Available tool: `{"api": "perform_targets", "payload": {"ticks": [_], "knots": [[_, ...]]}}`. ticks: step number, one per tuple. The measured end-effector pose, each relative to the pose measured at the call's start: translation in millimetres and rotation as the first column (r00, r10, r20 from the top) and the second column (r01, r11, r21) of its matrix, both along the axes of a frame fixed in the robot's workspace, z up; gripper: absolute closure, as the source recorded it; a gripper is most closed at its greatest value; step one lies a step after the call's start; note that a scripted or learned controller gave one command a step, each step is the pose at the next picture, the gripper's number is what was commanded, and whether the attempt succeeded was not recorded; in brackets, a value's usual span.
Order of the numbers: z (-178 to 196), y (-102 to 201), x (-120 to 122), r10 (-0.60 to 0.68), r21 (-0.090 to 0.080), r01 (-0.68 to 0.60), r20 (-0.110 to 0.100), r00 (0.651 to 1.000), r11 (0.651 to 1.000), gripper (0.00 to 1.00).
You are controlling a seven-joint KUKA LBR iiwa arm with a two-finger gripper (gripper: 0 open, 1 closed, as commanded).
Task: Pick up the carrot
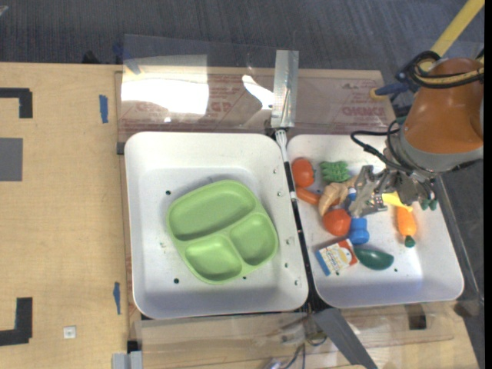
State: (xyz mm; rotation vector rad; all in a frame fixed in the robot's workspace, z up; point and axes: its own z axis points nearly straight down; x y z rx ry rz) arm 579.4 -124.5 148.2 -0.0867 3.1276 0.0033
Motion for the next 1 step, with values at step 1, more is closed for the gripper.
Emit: {"api": "perform_targets", "payload": {"ticks": [1], "knots": [[-2.5,-4.7,-2.4,-0.007,-0.002,0.007,-0.005,1.000,1.000,0.00]]}}
